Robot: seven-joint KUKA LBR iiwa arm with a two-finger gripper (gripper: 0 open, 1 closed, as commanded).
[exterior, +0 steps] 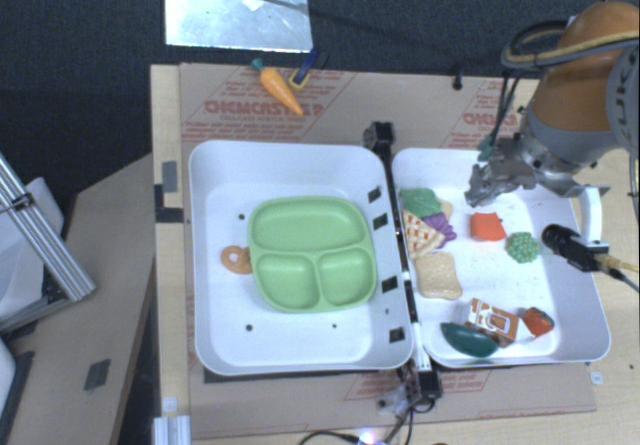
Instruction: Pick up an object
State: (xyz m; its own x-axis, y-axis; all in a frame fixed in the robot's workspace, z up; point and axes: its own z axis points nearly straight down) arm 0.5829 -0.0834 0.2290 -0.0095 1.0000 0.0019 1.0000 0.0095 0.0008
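Observation:
My gripper [480,189] hangs over the back of the right bin [590,333], just above and left of an orange-red block [488,226]. Nothing shows between its fingers. The right bin also holds a green broccoli piece [522,247], a green leafy item [420,201], a waffle-like piece with purple grapes [426,231], a slice of bread [438,275], a small printed box [493,320], a red item [538,322] and a dark green item [468,339].
The left bin [215,233] holds a green divided plate [308,253] and a small pretzel [236,259]. A toy carrot [280,89] lies on the bench behind the bins. A black cylinder [568,246] juts over the right bin's right side.

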